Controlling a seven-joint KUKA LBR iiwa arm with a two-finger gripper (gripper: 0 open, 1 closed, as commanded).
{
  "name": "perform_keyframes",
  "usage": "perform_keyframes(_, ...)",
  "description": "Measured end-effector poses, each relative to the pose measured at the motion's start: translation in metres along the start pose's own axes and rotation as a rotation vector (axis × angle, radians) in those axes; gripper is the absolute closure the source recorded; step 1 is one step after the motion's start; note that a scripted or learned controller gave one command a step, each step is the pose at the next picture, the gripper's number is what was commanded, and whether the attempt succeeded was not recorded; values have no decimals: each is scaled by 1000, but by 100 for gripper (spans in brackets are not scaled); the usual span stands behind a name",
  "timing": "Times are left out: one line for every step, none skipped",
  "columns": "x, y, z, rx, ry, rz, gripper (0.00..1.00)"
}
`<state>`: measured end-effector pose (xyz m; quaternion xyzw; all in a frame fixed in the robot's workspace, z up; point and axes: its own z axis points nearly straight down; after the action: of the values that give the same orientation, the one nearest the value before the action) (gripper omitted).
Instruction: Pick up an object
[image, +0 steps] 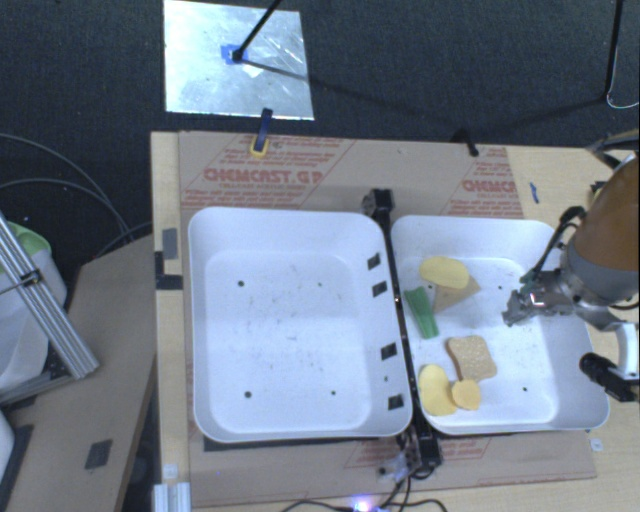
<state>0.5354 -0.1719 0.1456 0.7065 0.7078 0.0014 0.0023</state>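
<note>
All the objects lie in the right-hand bin (575, 395), gathered toward its left side. Nearest the top is a yellow oval piece (443, 271) that overlaps a tan wedge (458, 294) just below it; beside these, against the bin's left wall, lies a green stick (422, 311) set at a slant. Lower down sits a slice of toast (471, 357), and touching its lower edge are two yellow pieces, a larger yellow slice (435, 390) and a small orange-yellow round (466, 395), which touch each other near the bin's front wall. The gripper (522, 305) hangs over the right half of the same bin, to the right of the whole cluster and apart from every piece, about level with the tan wedge and the green stick; bare white floor lies between it and the nearest items. Nothing shows between its fingers, and its metal tip is too small and blurred to tell how far it is open. Behind it the grey arm (610, 250) with its orange band reaches in from the right. The left-hand bin (215, 235) stands side by side with the first, both resting on a cardboard sheet (330, 165) on the bench.
</note>
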Motion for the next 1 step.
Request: perform_keyframes(-4, -44, -11, 6, 1, 3, 100)
